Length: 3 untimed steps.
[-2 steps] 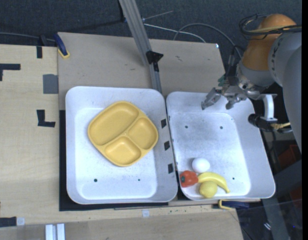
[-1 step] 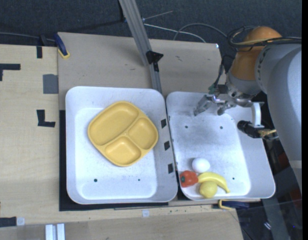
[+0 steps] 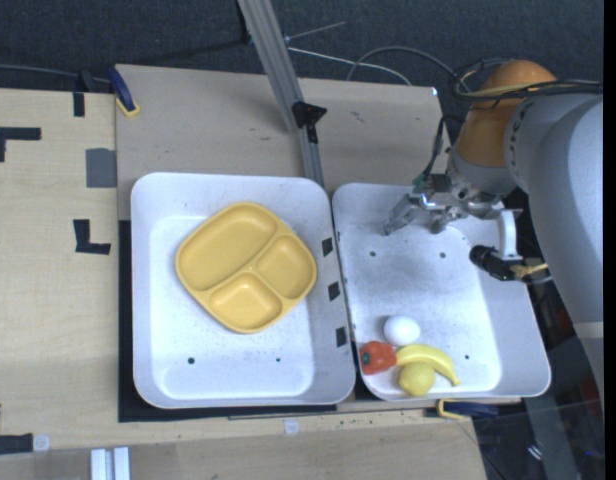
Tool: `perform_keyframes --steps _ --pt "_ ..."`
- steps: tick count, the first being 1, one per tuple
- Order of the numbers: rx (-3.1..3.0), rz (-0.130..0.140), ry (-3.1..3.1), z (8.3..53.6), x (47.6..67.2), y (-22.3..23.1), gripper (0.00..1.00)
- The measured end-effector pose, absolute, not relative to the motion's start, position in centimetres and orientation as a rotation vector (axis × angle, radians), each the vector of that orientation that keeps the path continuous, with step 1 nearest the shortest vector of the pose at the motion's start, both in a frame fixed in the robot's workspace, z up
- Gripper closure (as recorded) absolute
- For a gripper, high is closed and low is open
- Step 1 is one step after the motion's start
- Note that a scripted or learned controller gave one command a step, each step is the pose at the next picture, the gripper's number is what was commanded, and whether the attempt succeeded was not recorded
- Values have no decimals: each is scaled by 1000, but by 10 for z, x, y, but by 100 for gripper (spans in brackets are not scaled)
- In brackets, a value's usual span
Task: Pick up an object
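Your gripper [image 3: 416,214] hovers with fingers spread and empty, because the egg [image 3: 401,329], tomato [image 3: 377,357] and banana [image 3: 431,360] cluster well below it.

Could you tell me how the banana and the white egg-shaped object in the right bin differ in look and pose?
The banana is yellow; the egg is white. The banana is long and curved, while the egg is compact and rounded. The banana lies nearer the bin's front rim, touching a yellow round fruit; the egg sits just behind it. Both rest in the right bin, near its front left corner, well away from the gripper.
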<state>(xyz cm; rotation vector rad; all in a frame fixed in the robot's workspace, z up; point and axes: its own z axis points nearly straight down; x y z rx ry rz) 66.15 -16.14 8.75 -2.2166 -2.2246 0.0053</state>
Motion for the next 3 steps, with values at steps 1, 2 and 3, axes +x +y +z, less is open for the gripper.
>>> perform_keyframes --steps 1,2,3 --pt "-2216 5 -2228 99 662 -161 100" --pt "-2222 -5 -2227 162 666 -157 100" --pt "-2222 -5 -2227 216 667 -157 100"
